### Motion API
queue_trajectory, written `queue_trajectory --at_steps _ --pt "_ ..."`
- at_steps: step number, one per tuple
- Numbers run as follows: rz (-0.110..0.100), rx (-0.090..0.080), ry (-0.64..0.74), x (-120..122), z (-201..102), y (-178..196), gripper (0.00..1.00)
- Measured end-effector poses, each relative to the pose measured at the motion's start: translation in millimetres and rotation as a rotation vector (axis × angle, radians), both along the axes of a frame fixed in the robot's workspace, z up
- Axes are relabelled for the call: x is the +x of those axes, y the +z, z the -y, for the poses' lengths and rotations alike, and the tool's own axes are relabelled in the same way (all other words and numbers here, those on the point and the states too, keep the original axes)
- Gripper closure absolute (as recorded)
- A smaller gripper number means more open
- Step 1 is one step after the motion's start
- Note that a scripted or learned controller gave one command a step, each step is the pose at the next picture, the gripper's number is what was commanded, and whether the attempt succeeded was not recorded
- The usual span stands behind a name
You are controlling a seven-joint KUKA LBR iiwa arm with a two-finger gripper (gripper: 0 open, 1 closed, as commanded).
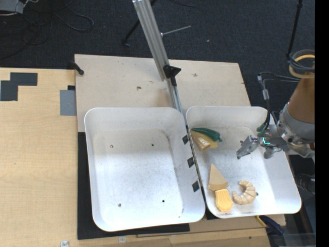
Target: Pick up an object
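My gripper (247,147) hangs over the right side of the right bin (275,202), reaching in from the right edge. Its fingers look spread apart with nothing between them. Left of it, by the divider, lies a green and yellow object (205,137). Nearer the front of the bin sit a tan wedge (216,178), a yellow block (223,200) and a curled pale shrimp-like piece (245,193). All of these lie on the bin floor, apart from the gripper.
The left bin (95,153) stands beside the right one, with black clips (191,162) along the shared wall. A slanted metal rail (154,45) rises behind the bins. Wooden bench surface (36,158) extends left.
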State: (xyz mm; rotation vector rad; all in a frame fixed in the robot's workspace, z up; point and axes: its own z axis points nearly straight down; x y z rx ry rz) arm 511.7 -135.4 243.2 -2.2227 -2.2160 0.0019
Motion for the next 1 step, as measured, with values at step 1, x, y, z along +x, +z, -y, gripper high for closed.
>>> queue_trajectory --at_steps 1 --pt "-0.006 0.001 0.001 -3.0 -8.7 -47.4 0.0"
